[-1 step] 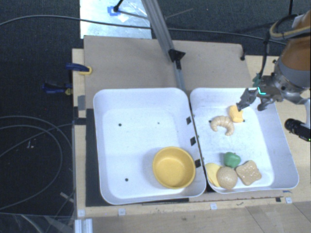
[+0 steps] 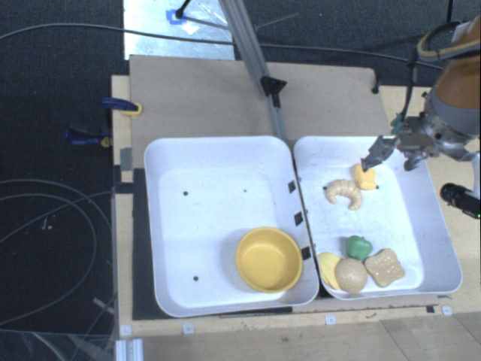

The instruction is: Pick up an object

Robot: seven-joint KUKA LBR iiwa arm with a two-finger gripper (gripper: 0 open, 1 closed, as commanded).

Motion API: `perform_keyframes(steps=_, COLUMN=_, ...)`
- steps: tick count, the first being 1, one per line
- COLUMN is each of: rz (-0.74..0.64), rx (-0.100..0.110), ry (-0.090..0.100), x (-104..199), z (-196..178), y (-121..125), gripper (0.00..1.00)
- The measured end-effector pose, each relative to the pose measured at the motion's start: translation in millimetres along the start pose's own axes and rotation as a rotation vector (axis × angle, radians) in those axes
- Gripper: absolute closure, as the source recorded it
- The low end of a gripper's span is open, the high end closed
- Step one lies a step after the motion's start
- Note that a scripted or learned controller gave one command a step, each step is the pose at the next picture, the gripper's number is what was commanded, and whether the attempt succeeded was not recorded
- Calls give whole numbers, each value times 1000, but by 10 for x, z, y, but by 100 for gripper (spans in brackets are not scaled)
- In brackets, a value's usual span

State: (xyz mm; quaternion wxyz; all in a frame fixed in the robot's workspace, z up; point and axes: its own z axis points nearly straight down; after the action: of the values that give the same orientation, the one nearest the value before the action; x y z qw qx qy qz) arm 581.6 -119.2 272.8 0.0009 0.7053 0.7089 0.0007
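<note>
One tan, board-topped desk [image 2: 203, 96] carries two shallow white plastic bins set side by side with their inner rims touching: the left white bin [image 2: 214, 164] and the right white bin [image 2: 421, 232]. One grey robot arm with an orange band [image 2: 457, 89] reaches in from the right, over the upper right corner of the right bin. One slanted grey metal pole [image 2: 244, 28] crosses the desk from the top and ends at the bins' shared upper rim. The left bin holds one thing, a round yellow plastic bowl [image 2: 269, 259], upright near its lower right corner. The right bin holds six small toy foods. One pale curved croissant [image 2: 344, 192] lies near the middle of its upper half; just above and to the right of it, one small yellow chunk [image 2: 366, 178] lies directly beneath the arm's two-finger gripper [image 2: 391, 153]. Whether the jaws are open, closed or touching that chunk cannot be told from this view. Along the lower edge lie one tan slice of toast [image 2: 385, 267], one round beige bun [image 2: 350, 274], one yellow wedge-shaped piece [image 2: 328, 265] touching the bun's left side, and one small green pepper-like piece [image 2: 359, 246] just above the bun. One blue clamp with a yellow handle [image 2: 120, 106] grips the desk's left edge.
</note>
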Motion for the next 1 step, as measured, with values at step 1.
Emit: perform_keyframes(steps=1, rz=4, rx=4, ry=0, x=-88, z=560, y=40, gripper=0)
